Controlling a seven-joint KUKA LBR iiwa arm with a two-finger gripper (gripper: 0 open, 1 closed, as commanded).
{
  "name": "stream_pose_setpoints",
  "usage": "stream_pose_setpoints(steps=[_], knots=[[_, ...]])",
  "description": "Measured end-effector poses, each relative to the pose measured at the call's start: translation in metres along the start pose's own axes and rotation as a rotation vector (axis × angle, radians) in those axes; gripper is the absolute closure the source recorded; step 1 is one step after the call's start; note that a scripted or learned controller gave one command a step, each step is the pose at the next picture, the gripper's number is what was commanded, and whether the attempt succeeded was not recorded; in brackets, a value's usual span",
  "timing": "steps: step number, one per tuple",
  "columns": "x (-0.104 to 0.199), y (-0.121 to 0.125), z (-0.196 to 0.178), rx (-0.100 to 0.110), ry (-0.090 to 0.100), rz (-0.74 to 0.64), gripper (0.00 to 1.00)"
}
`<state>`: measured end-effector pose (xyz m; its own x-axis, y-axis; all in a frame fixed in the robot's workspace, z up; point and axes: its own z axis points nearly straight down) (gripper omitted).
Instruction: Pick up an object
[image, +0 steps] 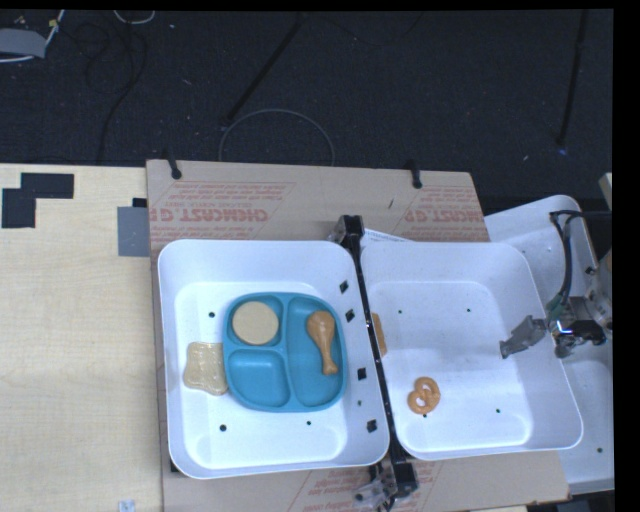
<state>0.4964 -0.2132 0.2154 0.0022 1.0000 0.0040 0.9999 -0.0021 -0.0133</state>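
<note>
One gripper (528, 336) is at work on this bench, and it hangs over the right side of the right bin (450, 262), near the bin's right wall. It is dark and seen partly from the side, so I cannot tell if it is released or clenched. No object is visible in it, so I judge that nothing is grasped yet.

The closest thing to it is a small pretzel (424, 395), which lies alone on the floor of the same bin, toward the lower left and well apart from the gripper. Because it has free space on all sides, it looks like the easiest thing to take. A thin orange-brown piece (378, 335) sits right at the wall between the two bins, and I cannot tell what it is. So close to the wall, it would probably be hard to reach.

Farther away, the left bin (166, 300) holds a blue tray (262, 383) with compartments. A round pale biscuit (254, 322) lies in its upper left compartment and a toy drumstick (323, 340) in the right one, so each is kept in place by the low dividers. A pale toast piece (205, 367) lies on the bin floor, touching the tray's left edge. Both bins rest on a sheet of cardboard (300, 205), which seems to keep them level and together.
</note>
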Motion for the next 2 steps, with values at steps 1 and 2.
stream_pose_setpoints(steps=[1, 2], knots=[[0.000, 0.002, -0.005, -0.010, -0.002, -0.002, 0.00], [0.003, 0.004, 0.038, -0.007, -0.001, -0.003, 0.00]])
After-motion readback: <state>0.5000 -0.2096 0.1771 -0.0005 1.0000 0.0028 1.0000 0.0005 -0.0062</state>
